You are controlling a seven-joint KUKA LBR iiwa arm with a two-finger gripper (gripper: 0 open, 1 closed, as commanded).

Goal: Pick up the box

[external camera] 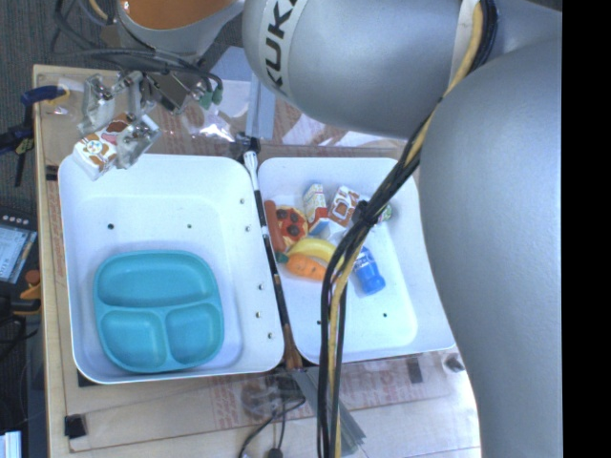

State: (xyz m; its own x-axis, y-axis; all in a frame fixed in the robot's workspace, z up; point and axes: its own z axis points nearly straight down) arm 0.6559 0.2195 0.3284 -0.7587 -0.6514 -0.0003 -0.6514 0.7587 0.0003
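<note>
Box (pixel 95 149) sits at the far left corner of the left bin (pixel 67 256), right by my claw (pixel 119 139), and I cannot tell if my claw grips it, so I think I should next lift slowly and check.

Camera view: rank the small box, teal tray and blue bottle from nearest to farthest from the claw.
1. The small box, at the claw, over the left bin's far-left corner.
2. The teal tray, in the left bin's near half.
3. The blue bottle, across the divider in the right bin.
</note>
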